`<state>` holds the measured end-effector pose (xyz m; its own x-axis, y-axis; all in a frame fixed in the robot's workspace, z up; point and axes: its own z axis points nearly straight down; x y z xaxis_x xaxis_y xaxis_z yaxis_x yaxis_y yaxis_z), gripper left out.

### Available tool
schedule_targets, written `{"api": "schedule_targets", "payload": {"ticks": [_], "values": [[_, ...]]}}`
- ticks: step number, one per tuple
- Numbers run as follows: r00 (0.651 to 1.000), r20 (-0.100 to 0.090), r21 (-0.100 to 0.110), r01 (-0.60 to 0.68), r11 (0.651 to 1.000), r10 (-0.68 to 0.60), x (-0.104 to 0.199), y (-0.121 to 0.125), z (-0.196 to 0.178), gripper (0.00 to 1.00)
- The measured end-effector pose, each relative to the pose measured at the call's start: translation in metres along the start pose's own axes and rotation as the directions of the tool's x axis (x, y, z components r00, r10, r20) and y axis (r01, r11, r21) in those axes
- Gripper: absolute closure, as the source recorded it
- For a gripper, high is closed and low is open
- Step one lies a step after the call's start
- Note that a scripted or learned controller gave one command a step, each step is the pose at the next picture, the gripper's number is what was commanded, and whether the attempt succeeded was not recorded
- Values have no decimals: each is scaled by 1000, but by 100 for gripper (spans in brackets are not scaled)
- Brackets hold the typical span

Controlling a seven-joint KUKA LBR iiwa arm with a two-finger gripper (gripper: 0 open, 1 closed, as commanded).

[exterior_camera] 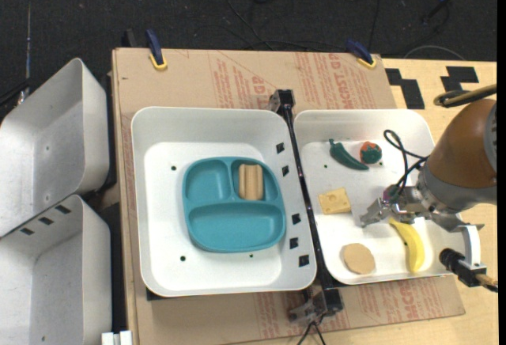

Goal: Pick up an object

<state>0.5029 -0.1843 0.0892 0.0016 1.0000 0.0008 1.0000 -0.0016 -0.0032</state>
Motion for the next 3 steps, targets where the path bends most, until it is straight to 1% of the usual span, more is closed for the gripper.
{"api": "schedule_targets", "payload": {"ticks": [1, 2, 3], "values": [[1000, 2, -5, -1, 1000, 1, 0, 1, -13, 100], [1000, 3, -8, 4, 1000, -4, -3, 7, -57, 100], [1000, 3, -9, 5, 1000, -5, -3, 8, -99, 100]]}}
